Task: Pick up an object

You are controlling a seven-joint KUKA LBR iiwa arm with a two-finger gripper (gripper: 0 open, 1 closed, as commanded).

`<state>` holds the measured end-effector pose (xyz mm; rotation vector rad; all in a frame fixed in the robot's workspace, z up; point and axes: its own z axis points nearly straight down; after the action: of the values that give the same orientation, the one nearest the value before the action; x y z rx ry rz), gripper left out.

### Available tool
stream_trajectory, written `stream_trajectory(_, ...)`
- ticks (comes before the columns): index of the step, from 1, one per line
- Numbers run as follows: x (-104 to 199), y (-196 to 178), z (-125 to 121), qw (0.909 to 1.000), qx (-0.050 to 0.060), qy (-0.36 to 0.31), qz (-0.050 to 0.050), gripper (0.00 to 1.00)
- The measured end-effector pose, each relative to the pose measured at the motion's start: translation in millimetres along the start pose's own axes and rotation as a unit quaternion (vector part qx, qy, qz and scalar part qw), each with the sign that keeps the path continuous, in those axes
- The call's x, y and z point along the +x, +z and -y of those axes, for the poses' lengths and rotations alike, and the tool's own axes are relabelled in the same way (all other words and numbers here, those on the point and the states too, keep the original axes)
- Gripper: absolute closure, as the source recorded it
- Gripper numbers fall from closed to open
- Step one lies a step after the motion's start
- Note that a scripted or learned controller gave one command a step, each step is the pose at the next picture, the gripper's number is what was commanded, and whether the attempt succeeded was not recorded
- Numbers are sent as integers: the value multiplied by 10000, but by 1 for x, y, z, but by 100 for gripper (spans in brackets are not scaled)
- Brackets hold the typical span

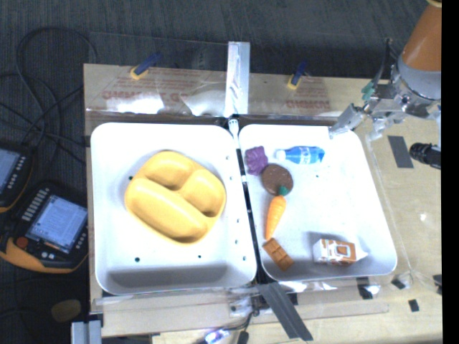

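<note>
Right bin (380,213), near edge: carton (335,250) on its side and brown block (277,254), then carrot (275,216), brown disc (276,178), purple piece (255,159) and bottle (300,155) lying toward the far wall. Left bin (115,256) has the big yellow lump (175,195) mid-bin. Hand (355,118) sits over the right bin's far right corner, nothing between its fingers; can't tell how far they're spread.

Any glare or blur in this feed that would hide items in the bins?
Camera view: lighting is even, with soft shadows under the bread and carton; some sheen on the plastic sheet behind the bins; the bottle, carrot and other right-bin items read clearly; the end effector at the bin's corner looks soft and small.
</note>
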<state>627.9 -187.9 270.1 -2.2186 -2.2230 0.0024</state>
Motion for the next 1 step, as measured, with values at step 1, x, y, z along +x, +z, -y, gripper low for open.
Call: stream_trajectory(1, 68, 89, -13, 9933, 0, -1154, 1, 0)
